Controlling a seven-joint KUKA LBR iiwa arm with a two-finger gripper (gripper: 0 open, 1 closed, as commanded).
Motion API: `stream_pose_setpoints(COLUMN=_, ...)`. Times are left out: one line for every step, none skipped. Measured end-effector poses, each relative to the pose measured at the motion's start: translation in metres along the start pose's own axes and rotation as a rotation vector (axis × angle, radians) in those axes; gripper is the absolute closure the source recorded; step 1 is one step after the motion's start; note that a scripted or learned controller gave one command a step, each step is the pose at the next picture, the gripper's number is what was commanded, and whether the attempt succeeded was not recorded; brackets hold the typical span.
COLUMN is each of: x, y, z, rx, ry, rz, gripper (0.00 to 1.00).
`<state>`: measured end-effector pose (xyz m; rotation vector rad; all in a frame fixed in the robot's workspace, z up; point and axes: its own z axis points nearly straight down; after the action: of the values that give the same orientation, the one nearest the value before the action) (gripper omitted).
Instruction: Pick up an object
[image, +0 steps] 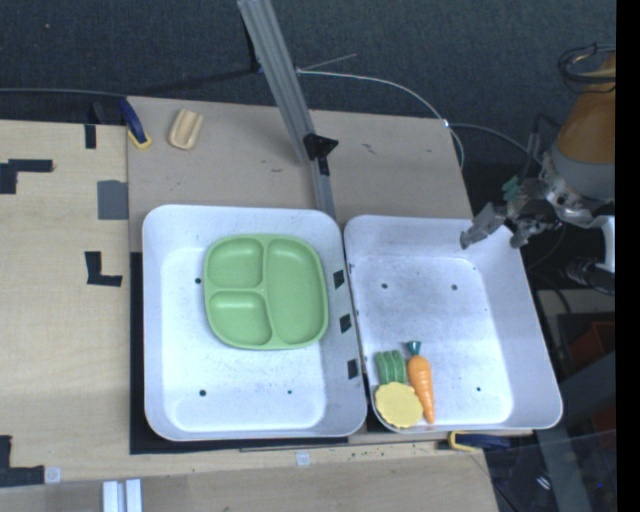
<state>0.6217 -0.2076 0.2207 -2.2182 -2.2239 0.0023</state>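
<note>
In the right bin (450, 300), near its front left corner, lie an orange toy carrot (421, 384), a small green toy (390, 366) and a yellow round piece (398, 404), close together. A green divided plate (266, 291) rests in the left bin (170, 330). My gripper (492, 226) hangs over the right bin's back right rim, far from the toys, with nothing visibly between its fingers.
A slanted metal post (290, 90) rises from the seam between the bins at the back. A tan block (185, 129) and a blue-yellow item (135, 123) lie on the bench behind the left bin. Cables run along the back right.
</note>
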Motion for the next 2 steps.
stream_pose_setpoints(x=0.000, y=0.000, z=0.000, rx=0.000, ry=-0.001, rz=0.000, gripper=0.00)
stream_pose_setpoints(x=0.003, y=-0.002, z=0.065, rx=0.006, ry=0.001, rz=0.001, gripper=0.00)
